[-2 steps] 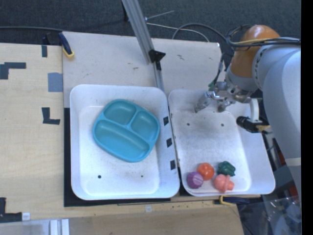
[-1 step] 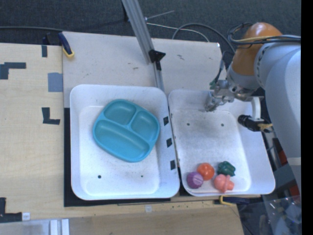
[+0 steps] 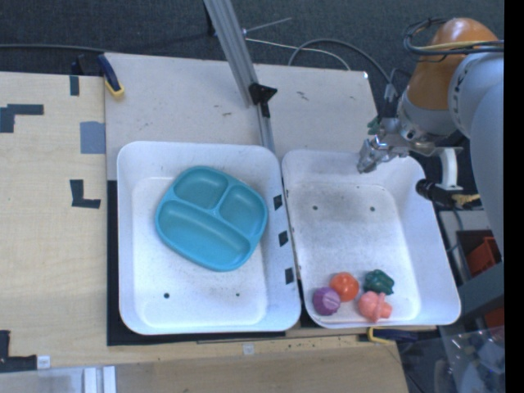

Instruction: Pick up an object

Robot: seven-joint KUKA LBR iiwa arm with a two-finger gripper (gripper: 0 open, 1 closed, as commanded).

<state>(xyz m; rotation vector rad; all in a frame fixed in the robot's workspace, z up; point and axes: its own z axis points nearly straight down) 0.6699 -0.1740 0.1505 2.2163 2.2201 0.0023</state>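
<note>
Overhead, two bins (image 3: 139,219) on bench (image 3: 172,105)

Two bins sit side by side on the counter (image 3: 188,97), the left bin (image 3: 131,244) has a divided plate (image 3: 212,217) in it, and the right bin (image 3: 426,244) has four small toy foods (image 3: 358,294) bunched in its near corner, with the hand (image 3: 366,161) over its far edge.
</note>
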